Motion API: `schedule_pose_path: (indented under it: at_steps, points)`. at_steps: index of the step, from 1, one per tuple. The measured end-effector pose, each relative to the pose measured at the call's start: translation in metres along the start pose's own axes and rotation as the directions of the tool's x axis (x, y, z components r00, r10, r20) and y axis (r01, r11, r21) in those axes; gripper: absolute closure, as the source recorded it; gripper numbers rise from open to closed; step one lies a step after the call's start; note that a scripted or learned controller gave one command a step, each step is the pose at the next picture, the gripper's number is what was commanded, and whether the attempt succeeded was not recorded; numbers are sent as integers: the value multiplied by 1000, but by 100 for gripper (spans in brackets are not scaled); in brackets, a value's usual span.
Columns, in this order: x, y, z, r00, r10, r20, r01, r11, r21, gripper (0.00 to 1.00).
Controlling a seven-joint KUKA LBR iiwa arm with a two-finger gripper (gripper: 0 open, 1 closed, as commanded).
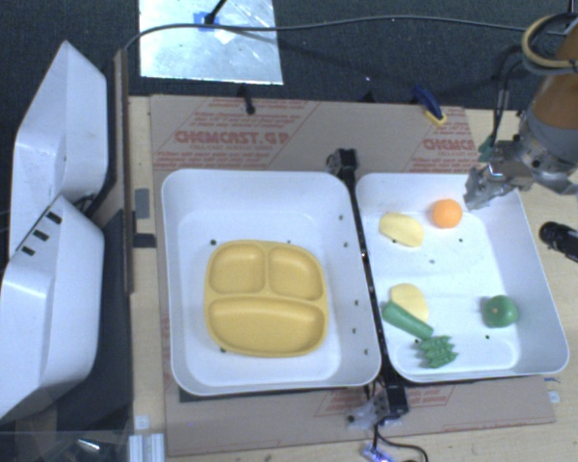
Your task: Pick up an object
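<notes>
Brown cardboard covers the tabletop (270, 128) under our two bins. Whether our pincer (482, 189), upper right, is open we cannot tell. Just beside it sits the small orange plastic ball (447, 214): probably light, smooth, slippery; grip its widest middle.

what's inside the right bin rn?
Right bin holds an orange ball, two pale yellow pieces, a green stalk-shaped toy and a green round piece. The gripper covers the bin's far rim.
</notes>
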State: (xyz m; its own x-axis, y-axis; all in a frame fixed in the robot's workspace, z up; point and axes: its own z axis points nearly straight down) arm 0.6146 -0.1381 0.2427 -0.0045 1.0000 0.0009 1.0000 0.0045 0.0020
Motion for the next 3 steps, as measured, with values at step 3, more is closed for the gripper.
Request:
schedule_pose_path:
  at_steps: [3]
  points:
    - [144,-43,13,1000,0,0,0,1000,2,100]
